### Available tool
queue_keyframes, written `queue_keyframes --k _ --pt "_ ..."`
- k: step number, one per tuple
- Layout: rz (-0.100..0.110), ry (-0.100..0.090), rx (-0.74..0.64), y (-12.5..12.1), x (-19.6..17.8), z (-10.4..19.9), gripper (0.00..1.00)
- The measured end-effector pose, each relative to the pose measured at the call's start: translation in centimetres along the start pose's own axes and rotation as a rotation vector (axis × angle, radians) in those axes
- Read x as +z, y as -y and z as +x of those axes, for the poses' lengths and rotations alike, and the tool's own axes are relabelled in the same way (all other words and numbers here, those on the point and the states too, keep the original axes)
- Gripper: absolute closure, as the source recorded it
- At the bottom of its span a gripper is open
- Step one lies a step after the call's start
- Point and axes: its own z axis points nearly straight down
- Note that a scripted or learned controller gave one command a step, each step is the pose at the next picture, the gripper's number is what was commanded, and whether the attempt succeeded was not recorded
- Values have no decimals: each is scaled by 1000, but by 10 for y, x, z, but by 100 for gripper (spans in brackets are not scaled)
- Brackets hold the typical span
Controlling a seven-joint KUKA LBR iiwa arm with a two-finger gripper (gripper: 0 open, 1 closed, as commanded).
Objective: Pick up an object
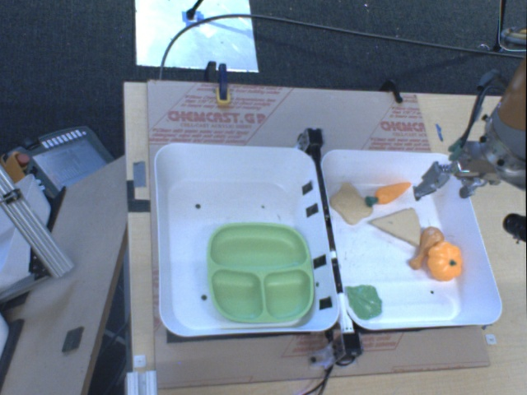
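The right bin [478, 299] holds several toy foods. A small carrot [392, 192] lies near its far side, next to a beige bread-like piece [349, 204]. A tan wedge [398, 225] sits in the middle, with an orange pumpkin [445, 262] and a brown-orange piece [426, 243] to its right. A green leafy item [364, 301] rests at the near left corner. My gripper [443, 189] hangs over the bin's far right edge, just right of the carrot. Its fingers are spread open with nothing between them.
The left bin [177, 220] holds a green divided plate [262, 271]. A black divider clip strip [321, 229] runs between the bins. Cardboard [247, 113] underlies both bins, and equipment [49, 188] stands at the far left.
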Motion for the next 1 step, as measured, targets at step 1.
queue_keyframes --k 1 --pt "-11 2 -3 -2 -6 0 0"
